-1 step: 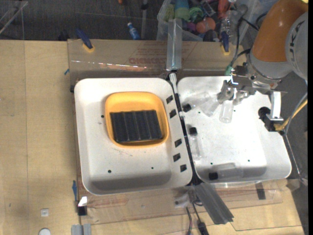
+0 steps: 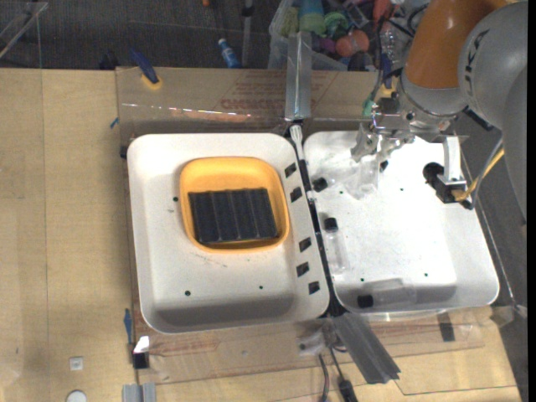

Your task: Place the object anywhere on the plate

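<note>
Camera view, single frame.

- Left bin (image 2: 159, 291): yellow plate (image 2: 199, 177) sits near centre, shifted a little toward 12 o'clock.
- Black ribbed block (image 2: 233, 214) lies flat on the plate. It covers most of the plate floor, and yellow rim shows all round it, widest at 12 o'clock. It looks fully inside the rim with no overhang.
- Right bin (image 2: 402, 249): no loose object visible on its floor.
- Gripper (image 2: 368, 159): over the right bin's 11 o'clock corner, close to the divider and well apart from the plate. Blurred against the white floor, so I cannot tell whether it is spread or closed. Nothing is visibly carried.

Assessment: the task's object is on the plate, so the placement reads as done. Judged remaining: at most, the arm clears off. No further contact with the block appears needed.
</note>
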You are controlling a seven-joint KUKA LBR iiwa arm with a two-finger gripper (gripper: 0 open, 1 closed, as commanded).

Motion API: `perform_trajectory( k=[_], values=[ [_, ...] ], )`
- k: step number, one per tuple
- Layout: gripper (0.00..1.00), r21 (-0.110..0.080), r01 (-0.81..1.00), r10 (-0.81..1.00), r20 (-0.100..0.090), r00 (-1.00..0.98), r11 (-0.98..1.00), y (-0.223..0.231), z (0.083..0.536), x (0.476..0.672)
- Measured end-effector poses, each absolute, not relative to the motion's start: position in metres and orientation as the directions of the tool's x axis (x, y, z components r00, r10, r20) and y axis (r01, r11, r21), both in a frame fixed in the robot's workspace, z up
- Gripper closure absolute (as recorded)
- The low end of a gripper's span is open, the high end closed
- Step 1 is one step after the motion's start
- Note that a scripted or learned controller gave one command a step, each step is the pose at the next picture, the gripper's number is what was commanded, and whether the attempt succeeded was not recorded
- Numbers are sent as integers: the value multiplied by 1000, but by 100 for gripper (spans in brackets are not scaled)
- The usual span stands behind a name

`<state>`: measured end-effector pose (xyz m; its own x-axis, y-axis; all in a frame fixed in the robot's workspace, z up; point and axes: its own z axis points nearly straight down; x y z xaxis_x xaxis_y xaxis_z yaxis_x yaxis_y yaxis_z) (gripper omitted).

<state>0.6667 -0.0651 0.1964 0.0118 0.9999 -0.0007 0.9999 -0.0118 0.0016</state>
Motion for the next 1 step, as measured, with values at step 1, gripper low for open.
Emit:
perform_trajectory(
  k=[1],
  values=[
    [100, 3, 998, 998, -1, -59, 59, -44, 216, 667]
  ],
)
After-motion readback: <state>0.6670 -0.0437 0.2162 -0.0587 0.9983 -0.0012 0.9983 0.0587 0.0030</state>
